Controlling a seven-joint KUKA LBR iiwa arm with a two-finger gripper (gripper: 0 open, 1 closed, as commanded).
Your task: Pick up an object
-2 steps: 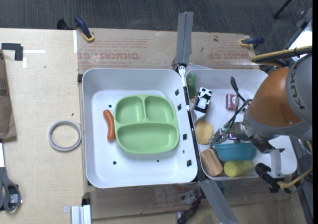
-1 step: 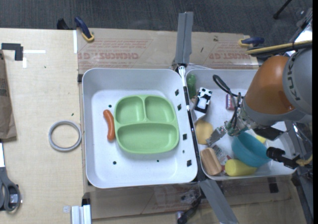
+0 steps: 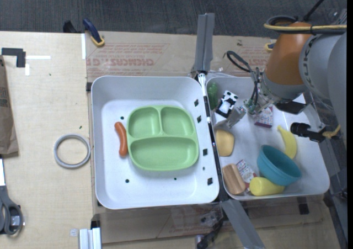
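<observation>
I have the hand (image 3: 238, 114) low in the upper left of the right bin (image 3: 314, 187), near the black-and-white toy (image 3: 226, 102); I cannot tell its state from here. It sits just above the beige lump (image 3: 224, 142), crowded against the divider wall, so I judge a grasp here could clip the wall or nudge the toy aside and close on nothing. Further out in that bin lie a banana (image 3: 288, 142), blue bowl (image 3: 278, 165), yellow lemon-like piece (image 3: 265, 186), hot-dog bun (image 3: 233, 179) and small packets. The left bin (image 3: 105, 181) holds a green divided plate (image 3: 163, 137) and an orange sausage (image 3: 121, 138).
</observation>
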